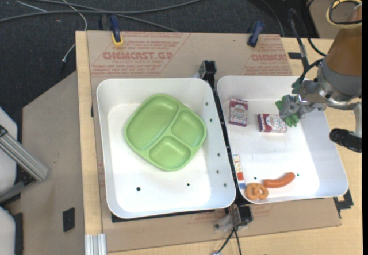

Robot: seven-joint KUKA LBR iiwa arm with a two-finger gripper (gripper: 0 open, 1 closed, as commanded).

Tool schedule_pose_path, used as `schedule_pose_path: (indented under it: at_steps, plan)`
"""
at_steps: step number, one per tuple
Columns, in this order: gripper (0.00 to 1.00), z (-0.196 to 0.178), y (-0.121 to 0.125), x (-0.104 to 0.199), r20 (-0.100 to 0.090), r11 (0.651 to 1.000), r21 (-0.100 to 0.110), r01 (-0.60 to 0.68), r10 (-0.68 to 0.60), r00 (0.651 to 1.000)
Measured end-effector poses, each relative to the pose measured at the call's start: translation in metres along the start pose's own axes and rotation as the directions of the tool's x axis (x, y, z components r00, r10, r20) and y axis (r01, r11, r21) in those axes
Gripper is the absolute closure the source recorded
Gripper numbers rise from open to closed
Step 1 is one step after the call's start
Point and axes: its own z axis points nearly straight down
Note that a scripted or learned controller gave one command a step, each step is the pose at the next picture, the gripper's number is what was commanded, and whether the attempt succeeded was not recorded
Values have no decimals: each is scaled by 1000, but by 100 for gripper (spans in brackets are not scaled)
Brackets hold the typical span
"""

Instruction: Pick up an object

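- You had the gripper low in the right bin, at the end of the grey arm with its orange band.
- Its green fingers were bunched together in this view, so whether they were wide or narrow I cannot tell; nothing was visibly between them.
- The small box with the dark red label lay just below and a little left of the jaws, very near or maybe touching; the view does not settle it.
- A second box lay farther left of the jaws, apart from the first one.
- The sausage and the pretzel lay well below the jaws, near the front wall of the bin.
- A thin packet lay along the left wall, below and left of the jaws.
- The green plate sat alone in the left bin, far left of the jaws.
- In my judgement, the approach was done, but the grasp and the lift were not yet shown: every object rested on a bin floor.
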Motion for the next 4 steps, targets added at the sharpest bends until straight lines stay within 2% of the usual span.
schedule_pose_path:
  at_steps: [1,2,4]
  plan:
    - [100,-56,9,-6,1,1000,-3,0,0,1000]
    - [100,-43,-9,51,-3,1000,7,3,-3,1000]
    - [100,-23,-22,159,-3,1000,7,3,-3,1000]
